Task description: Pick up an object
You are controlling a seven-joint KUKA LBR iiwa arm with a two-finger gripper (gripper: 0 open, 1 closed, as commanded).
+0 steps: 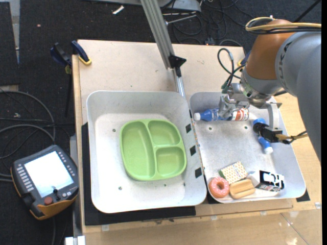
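Observation:
My gripper [229, 109] is low over the far end of the right bin [286, 160], the arm reaching in from the right. It hangs directly over a clear bottle with a blue cap [206, 116] that lies on its side, cap to the left. A red and white can [241, 115] lies just right of the gripper. The gripper body hides the bottle's middle, so I cannot tell whether it touches either one.
A blue marker [262, 138] lies right of the can. At the bin's near end sit a pink donut [219, 187], a bread roll [241, 189], a speckled square [234, 171] and a black and white item [271, 180]. The left bin [102, 137] holds a green divided plate [153, 149].

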